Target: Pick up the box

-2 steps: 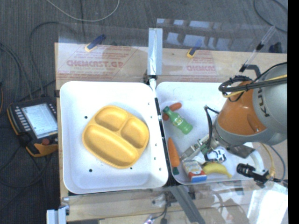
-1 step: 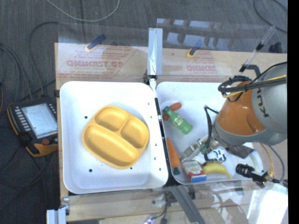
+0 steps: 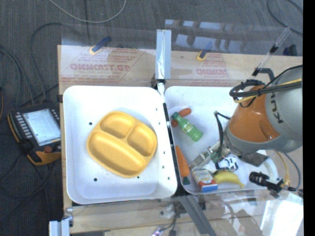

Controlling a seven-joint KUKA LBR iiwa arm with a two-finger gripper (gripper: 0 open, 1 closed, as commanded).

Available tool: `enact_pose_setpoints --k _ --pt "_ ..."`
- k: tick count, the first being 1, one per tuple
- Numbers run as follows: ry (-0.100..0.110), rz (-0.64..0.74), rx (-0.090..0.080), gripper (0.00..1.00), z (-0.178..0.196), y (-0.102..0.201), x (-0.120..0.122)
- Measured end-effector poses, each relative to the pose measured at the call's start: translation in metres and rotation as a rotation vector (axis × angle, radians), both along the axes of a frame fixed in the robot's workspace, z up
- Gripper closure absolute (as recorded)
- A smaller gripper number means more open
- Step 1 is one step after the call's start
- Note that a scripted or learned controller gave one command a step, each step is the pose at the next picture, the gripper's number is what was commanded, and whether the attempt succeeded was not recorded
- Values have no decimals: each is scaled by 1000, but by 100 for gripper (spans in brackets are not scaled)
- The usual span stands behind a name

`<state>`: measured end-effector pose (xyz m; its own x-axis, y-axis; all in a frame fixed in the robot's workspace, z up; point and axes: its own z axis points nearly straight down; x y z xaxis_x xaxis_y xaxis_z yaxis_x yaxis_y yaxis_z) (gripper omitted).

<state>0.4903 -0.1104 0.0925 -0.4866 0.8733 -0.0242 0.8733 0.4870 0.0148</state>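
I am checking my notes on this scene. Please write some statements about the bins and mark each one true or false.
1. The yellow tray lies in the left bin. True.
2. The box lies in the left bin. False: it is in the right bin, near its front edge.
3. The banana lies beside the box. True.
4. The green bottle stands on the tray. False: it lies in the right bin.
5. The claw is over the right bin. True.

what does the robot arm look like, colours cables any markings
The arm is bulky and rounded: a grey shell with a wide orange band above the wrist. Dark lettering shows on the grey part, cut off by the frame edge. Black cables loop over its top. The gripper is small, metallic and dark.
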Motion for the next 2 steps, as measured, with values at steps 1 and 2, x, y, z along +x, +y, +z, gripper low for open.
enact_pose_setpoints --k 1,2 --pt "-1 9 -1 0 0 0 0" --pt "3 12 5 100 9 3 0"
